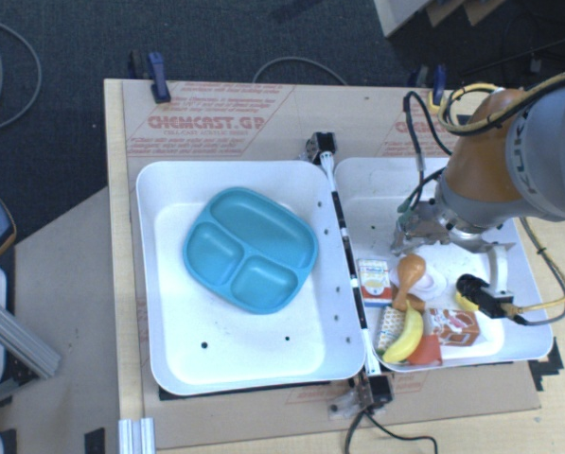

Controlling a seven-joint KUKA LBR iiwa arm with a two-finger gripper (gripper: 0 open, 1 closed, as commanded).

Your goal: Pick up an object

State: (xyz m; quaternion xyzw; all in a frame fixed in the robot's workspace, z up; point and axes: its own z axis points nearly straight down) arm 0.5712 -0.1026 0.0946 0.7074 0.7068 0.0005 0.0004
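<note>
A grey robot arm with an orange band reaches in from the right over the right-hand white bin. Its claw hangs low above that bin's middle; whether it is spread or closed cannot be told.

The pickable objects crowd the bin's near end: a brown drumstick-shaped toy just below the claw, a yellow banana, a small white carton, a red-and-white packet.

This looks like the approach step, nothing yet grasped. The next move likely calls for lowering onto the drumstick toy, the nearest piece.

The bin's far half lies bare, giving open room. The divider wall stands near the carton. The left bin holds a blue sectioned plate on the tabletop.
</note>
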